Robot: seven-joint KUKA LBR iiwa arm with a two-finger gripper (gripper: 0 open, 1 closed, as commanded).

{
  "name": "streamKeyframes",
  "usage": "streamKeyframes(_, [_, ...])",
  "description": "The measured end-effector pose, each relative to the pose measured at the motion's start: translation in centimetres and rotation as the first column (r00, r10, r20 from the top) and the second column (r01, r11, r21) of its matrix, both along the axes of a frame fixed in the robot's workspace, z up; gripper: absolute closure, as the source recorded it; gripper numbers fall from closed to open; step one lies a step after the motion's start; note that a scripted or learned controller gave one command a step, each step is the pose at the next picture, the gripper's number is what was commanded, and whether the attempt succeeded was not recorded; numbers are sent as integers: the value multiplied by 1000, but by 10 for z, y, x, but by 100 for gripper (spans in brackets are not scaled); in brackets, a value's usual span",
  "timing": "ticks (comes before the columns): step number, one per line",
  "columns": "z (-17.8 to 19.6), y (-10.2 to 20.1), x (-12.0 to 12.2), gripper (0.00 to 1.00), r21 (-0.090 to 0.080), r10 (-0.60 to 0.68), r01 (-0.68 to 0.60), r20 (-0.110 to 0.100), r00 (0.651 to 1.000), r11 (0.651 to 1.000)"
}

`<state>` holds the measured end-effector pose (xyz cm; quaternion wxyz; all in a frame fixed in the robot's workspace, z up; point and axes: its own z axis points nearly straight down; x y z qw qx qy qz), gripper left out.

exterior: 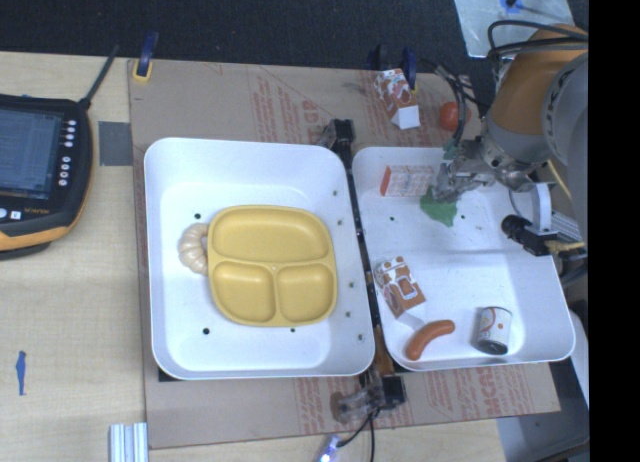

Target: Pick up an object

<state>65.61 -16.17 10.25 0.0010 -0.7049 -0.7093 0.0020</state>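
Camera view: the grey arm with its orange band reaches in from the right and its pincer [452, 185] is low over the far part of the right bin [540, 300], directly above a small green object [440, 210] lying on the bin floor. The metal tip looks to be touching or just over the top of that green piece, but the wrist hides the tip too much; whether the pincer is released or clenched I cannot tell, and nothing is plainly seen between its tips. The green piece appears to rest on the bin floor, not lifted.

Elsewhere in the right bin lie a flat white packet with red print [403, 182] just left of the green piece, a small brown-and-white carton [399, 287] near the left wall, a sausage [430, 338] and a tin can [492, 330] by the near edge. The left bin [170, 250] holds a yellow divided tray [271, 265] with a pale ridged item [193, 247] touching its left side. A small carton [396, 95] and a red ball [450, 114] sit on the desk beyond the bins.

Judged from this, the approach is made and the arm is at the grasping stage on the green object; a secure grip and the lift remain to be done
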Motion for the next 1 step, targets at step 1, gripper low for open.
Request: streamKeyframes(1, [51,-48,-62,100,1,-3,3,2,1000,1000])
